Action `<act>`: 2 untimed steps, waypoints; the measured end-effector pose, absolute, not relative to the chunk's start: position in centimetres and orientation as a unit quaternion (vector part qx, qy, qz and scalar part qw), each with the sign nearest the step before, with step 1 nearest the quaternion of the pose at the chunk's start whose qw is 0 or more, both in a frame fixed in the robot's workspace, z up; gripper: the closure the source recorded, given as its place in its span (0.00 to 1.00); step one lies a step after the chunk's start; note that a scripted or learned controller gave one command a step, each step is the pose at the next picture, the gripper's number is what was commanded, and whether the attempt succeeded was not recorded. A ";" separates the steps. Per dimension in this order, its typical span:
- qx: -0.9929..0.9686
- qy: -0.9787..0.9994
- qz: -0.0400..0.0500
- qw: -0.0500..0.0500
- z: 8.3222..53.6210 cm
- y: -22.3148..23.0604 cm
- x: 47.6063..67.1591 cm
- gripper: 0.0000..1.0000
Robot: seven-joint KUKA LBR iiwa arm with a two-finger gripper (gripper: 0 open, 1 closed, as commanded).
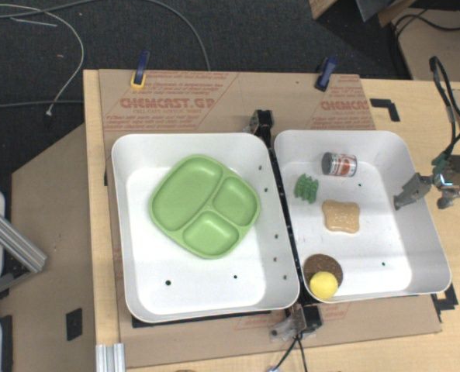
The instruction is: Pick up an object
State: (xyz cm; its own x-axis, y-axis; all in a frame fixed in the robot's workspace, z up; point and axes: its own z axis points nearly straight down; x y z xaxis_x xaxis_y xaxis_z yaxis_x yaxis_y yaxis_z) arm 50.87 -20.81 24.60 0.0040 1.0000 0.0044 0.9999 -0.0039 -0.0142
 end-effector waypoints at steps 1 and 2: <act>-0.707 -0.707 0.000 0.001 25.3 -20.7 51.1 0.00; -0.707 -0.707 0.001 0.003 21.0 -21.1 51.0 0.00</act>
State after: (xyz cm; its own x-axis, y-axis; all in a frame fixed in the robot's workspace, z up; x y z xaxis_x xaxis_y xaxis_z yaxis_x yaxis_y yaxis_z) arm 51.03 -21.14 20.97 0.0004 1.0000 0.0029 1.0000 -0.0004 -0.0058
